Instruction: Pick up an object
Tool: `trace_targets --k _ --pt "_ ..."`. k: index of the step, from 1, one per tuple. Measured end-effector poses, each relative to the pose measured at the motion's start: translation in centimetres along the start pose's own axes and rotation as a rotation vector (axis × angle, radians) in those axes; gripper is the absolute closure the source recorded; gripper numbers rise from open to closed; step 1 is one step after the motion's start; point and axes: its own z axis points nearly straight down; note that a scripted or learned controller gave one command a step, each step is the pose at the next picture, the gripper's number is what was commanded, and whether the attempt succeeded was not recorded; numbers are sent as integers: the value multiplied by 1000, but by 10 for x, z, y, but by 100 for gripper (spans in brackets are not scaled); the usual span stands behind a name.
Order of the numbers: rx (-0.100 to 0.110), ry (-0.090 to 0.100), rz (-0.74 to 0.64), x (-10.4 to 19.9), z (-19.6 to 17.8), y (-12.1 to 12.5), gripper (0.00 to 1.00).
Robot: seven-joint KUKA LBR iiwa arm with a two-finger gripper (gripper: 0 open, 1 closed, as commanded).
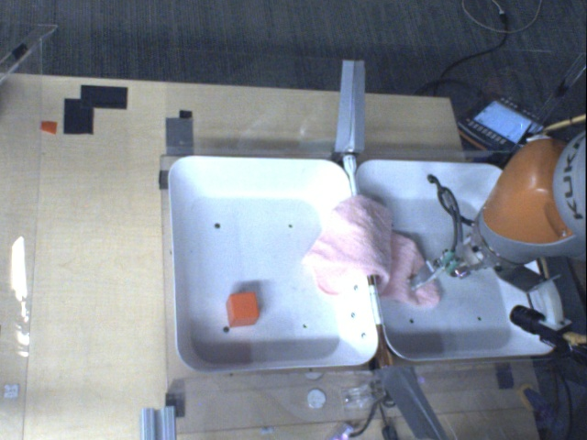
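My gripper sits low at the right end of the pink cloth, touching it. I cannot tell how it is set. The cloth hangs over the wall between the two bins, stretching away left from my gripper.

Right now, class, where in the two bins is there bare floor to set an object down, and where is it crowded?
Left bin: bare across the back and left, between the walls and the orange block. Right bin: a bare strip along the front wall. Crowded: the divider, where the pink cloth drapes across both bins, with the gripper at its right edge.
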Motion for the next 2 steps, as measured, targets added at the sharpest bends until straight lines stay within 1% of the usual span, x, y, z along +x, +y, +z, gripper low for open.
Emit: trace_targets --k 1,2 --pt "-11 -6 0 -1 -14 4 100" --pt "8 6 -21 -23 -80 45 100"
